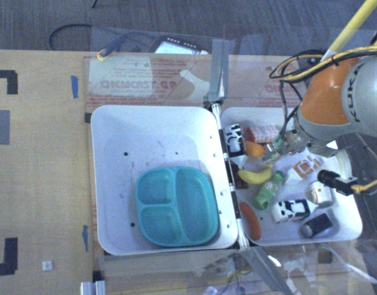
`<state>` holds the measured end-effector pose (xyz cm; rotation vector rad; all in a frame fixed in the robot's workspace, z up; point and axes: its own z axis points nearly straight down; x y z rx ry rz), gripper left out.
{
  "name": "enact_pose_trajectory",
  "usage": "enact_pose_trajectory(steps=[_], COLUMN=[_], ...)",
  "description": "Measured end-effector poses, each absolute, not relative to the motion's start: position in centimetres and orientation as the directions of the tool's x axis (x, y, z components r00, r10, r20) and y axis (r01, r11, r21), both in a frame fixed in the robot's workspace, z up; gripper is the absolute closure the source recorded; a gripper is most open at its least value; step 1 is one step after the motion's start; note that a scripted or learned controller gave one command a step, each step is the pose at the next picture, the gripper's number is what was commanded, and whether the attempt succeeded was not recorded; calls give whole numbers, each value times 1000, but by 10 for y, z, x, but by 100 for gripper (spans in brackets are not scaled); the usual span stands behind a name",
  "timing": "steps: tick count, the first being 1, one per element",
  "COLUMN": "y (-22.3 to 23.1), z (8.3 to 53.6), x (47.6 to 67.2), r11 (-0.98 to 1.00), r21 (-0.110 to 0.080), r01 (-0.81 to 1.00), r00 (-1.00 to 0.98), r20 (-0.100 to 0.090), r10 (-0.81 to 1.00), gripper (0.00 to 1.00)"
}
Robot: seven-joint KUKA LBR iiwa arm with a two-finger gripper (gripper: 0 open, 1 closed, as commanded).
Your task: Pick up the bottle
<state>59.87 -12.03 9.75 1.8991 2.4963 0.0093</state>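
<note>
A small green bottle (268,189) lies tilted in the right bin (351,223), just below a yellow banana (254,176). My gripper (279,146) hangs over the upper middle of that bin, above and slightly right of the bottle, near an orange fruit (254,149). The arm's grey and orange wrist (329,97) covers the bin's upper right part.
The left bin (114,134) holds a teal divided plate (176,206). Around the bottle lie a red sausage-shaped toy (251,220), a black-and-white toy car (291,209), a dark block (316,224), a small can (320,193), a snack packet (306,166) and a black-and-white toy (234,138).
</note>
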Motion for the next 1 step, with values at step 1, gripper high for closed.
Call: enact_pose_trajectory(steps=[1], y=[-116], z=[94], x=[518], r11=[295], r21=[0], r01=[956], r00=[-295], r20=[1], r10=[956], gripper=[100])
